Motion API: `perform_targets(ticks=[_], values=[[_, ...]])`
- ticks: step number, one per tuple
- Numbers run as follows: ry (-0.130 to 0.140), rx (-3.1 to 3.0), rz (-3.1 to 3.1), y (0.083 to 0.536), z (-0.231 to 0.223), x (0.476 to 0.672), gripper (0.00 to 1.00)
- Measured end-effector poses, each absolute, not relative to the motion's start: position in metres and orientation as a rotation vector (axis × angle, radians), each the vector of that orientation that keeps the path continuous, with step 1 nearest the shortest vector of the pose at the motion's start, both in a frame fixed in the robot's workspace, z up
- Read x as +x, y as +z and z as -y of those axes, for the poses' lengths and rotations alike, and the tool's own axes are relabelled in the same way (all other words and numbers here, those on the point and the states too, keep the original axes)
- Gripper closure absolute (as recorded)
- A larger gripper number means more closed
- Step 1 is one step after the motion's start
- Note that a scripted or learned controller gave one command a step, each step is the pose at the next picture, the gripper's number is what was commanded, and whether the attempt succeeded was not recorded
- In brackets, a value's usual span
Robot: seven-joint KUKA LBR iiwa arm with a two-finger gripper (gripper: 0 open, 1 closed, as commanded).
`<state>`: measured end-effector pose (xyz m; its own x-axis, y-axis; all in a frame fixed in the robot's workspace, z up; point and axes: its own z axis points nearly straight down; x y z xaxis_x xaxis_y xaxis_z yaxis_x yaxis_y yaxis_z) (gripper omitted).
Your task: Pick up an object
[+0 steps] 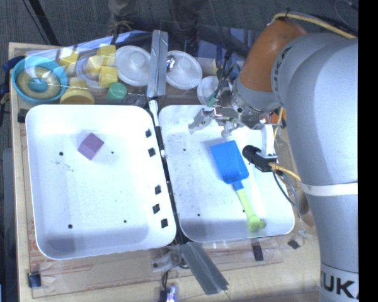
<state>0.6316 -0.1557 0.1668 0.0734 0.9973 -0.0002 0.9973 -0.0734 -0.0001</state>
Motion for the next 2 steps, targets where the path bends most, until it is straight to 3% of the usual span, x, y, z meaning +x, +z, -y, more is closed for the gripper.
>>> perform_targets(ticks=[1, 2], values=[[-0.003, 2.296, -2.147, 0.092, 0.202, 0.610, 0.00], [-0.002, 2.290, -2.155, 0.102, 0.200, 0.611, 1.00]])
